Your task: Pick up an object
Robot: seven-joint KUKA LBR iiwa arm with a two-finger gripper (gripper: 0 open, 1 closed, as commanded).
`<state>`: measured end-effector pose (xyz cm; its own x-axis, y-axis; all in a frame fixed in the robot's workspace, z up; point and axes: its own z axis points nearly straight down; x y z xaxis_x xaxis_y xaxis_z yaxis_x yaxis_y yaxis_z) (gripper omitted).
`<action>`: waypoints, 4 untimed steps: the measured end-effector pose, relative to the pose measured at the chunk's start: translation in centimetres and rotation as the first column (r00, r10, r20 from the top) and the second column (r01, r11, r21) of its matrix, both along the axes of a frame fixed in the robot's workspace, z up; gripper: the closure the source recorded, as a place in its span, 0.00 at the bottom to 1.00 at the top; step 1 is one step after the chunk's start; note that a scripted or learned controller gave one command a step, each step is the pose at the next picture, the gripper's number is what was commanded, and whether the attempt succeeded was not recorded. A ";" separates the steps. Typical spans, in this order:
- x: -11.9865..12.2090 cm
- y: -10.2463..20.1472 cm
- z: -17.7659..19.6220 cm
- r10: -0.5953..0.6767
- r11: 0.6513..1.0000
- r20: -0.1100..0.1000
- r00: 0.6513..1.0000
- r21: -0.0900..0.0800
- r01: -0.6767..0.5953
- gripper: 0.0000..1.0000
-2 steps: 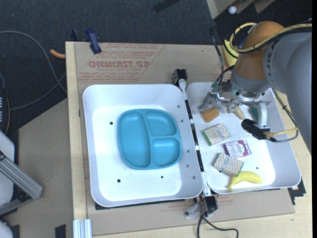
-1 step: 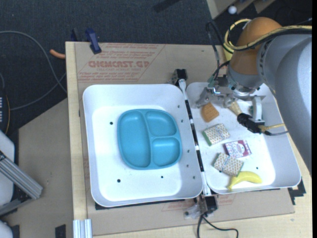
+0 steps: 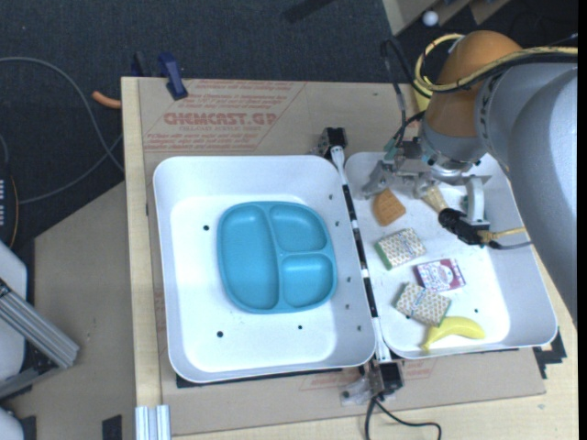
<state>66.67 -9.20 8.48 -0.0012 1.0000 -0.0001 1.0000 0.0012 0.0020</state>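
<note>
The right bin (image 3: 523,305) holds several small items. A tan bread-like piece (image 3: 390,208) lies near its far left corner. Nearer the front lie a green-patterned packet (image 3: 402,247), a purple and white packet (image 3: 437,274), a second patterned packet (image 3: 422,303) and a yellow banana (image 3: 454,330). My gripper (image 3: 404,178) is low over the far end of the right bin, just above and behind the tan piece. The grey arm with its orange band (image 3: 470,73) covers the bin's far right part.
The left bin (image 3: 183,337) holds a blue divided plate (image 3: 275,255). A black clamp (image 3: 334,141) sits at the far end of the seam between the bins. A cable (image 3: 486,237) loops off the wrist over the right bin.
</note>
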 end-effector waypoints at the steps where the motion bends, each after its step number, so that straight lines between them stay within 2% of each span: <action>1: 0.0 0.1 0.0 0.000 1.000 0.000 1.000 0.000 0.000 0.00; 4: 0.0 -0.6 0.0 -0.001 1.000 -0.001 1.000 -0.001 0.001 0.00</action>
<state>66.67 -9.78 8.49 0.0003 1.0000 -0.0007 1.0000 -0.0003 0.0015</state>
